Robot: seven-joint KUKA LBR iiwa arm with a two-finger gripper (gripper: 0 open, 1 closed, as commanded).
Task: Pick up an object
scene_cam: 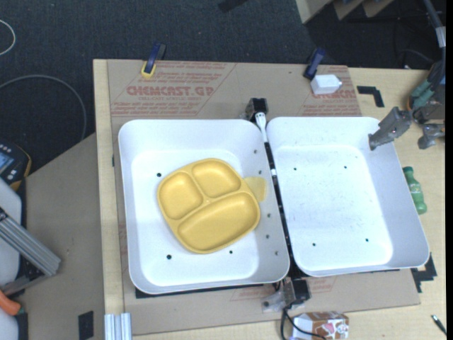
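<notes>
Plate (208, 205) lies untouched in left bin (134, 147); end effector (393, 127) at right bin's (396, 246) far edge, fingers spread, holding nothing; pickup not begun

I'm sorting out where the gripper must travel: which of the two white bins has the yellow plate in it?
The left bin holds the yellow divided plate; the right bin, nearer the gripper, has no plate.

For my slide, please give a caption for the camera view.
Yellow divided plate in left bin; end effector at right bin far corner.
</notes>
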